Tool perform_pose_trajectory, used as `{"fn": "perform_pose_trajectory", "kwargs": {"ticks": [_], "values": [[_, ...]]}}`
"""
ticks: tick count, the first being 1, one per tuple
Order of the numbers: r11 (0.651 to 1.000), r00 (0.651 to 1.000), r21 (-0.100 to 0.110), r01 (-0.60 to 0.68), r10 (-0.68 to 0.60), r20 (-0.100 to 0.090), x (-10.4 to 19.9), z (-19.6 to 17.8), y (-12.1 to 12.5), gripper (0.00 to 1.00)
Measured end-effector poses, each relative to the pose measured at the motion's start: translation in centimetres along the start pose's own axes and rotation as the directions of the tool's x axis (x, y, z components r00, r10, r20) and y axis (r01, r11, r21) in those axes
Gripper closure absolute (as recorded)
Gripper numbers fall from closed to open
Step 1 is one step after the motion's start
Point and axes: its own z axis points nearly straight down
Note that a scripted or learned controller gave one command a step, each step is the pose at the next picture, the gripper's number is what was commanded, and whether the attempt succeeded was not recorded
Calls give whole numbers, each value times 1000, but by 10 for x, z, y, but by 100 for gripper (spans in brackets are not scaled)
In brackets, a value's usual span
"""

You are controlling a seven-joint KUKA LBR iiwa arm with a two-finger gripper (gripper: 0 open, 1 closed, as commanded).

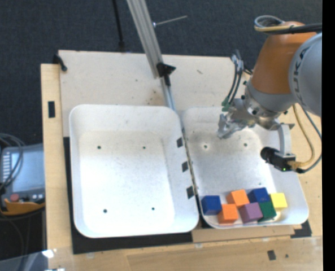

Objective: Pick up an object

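Above the right bin (212, 168), at its far end, hangs the gripper (228, 126) (how wide it stands I cannot tell). Coloured blocks (245, 205) crowd the near edge, touching; one grasp may catch two and slip.

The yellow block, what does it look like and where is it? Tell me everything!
The yellow block is a small, plain cube, maybe wood or plastic. It sits flat at the near end of the right bin, at the right end of the block cluster, beside the green block and a blue block, seemingly touching them.
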Motion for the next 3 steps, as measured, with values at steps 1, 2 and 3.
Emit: {"fn": "perform_pose_trajectory", "kwargs": {"ticks": [1, 2, 3], "values": [[1000, 1000, -1, 2, -2, -3, 48, -13, -16, 100], [1000, 1000, 1, 2, -2, -2, 103, -4, -34, 100], [1000, 1000, -2, 3, -3, -3, 149, -14, -42, 100]]}}
